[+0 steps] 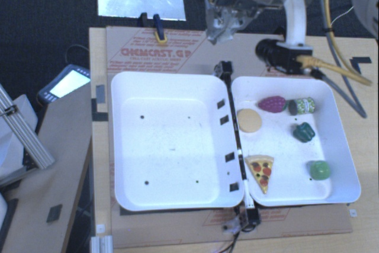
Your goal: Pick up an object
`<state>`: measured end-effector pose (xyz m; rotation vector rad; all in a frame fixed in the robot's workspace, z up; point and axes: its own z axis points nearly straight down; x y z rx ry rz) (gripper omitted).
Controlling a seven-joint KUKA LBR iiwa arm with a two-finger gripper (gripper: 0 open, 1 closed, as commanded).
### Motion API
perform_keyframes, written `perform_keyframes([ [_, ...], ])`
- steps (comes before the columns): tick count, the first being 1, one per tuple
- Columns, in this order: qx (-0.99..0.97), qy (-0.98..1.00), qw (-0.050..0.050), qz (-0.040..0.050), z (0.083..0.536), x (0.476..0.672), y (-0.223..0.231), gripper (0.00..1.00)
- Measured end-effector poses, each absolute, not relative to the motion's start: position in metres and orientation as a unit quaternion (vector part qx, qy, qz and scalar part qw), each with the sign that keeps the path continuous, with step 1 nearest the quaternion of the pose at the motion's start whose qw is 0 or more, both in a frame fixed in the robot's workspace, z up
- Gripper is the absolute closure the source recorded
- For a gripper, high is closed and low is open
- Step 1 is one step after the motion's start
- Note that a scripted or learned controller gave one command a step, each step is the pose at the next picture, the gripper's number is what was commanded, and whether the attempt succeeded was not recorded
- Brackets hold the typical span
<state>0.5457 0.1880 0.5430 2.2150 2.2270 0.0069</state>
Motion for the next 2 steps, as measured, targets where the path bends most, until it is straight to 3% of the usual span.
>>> perform_keyframes([
  [1,0.710,0.704,0.001,0.0013,0.536,0.485,0.093,1.00],
  [2,0.704,0.710,-0.004,-0.0059,0.360,0.485,0.169,1.00],
])
